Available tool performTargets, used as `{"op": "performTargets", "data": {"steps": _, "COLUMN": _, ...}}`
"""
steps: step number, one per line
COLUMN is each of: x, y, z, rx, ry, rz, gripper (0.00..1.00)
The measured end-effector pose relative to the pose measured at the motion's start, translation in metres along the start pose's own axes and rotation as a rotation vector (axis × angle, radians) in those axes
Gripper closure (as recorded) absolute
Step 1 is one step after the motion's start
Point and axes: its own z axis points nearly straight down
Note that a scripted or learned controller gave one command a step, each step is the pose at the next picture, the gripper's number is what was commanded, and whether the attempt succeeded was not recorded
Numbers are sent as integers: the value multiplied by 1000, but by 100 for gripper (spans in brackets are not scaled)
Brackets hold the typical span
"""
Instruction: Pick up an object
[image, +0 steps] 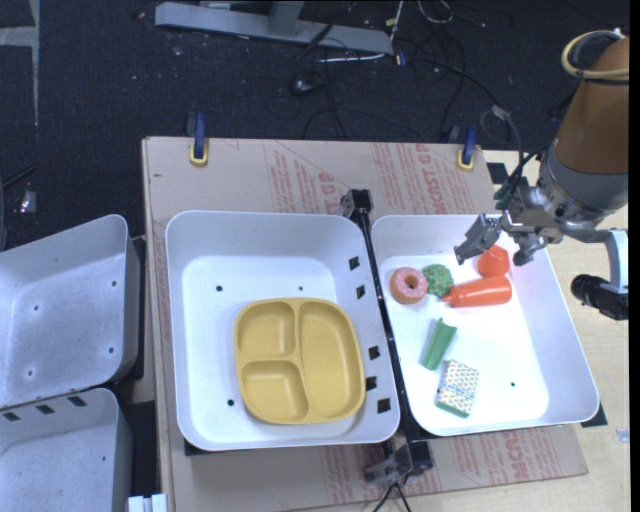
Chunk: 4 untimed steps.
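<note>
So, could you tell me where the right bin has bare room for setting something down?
Bare floor lies right of the green stick and patterned block, toward the right bin wall. It is crowded up top around the donut, broccoli, carrot and gripper.

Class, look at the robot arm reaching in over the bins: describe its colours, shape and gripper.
The arm is a thick rounded cylinder, orange-brown above a grey wrist section, with a pale ring at its top. Below sits a dark metal gripper with two jaws and thin dark cables beside it.

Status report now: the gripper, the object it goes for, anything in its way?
Gripper open, over right bin. Orange toy sits between the fingers, not lifted. Carrot, broccoli and donut crowd close beside it.
</note>
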Motion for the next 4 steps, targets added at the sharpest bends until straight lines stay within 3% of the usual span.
{"op": "performTargets", "data": {"steps": 1, "x": 0, "y": 2, "z": -7, "rx": -12, "ry": -1, "rz": -2, "gripper": 0}}
{"op": "performTargets", "data": {"steps": 2, "x": 4, "y": 12, "z": 47, "rx": -8, "ry": 0, "rz": -2, "gripper": 0}}
{"op": "performTargets", "data": {"steps": 4, "x": 7, "y": 1, "z": 143, "rx": -10, "ry": 0, "rz": 0, "gripper": 0}}
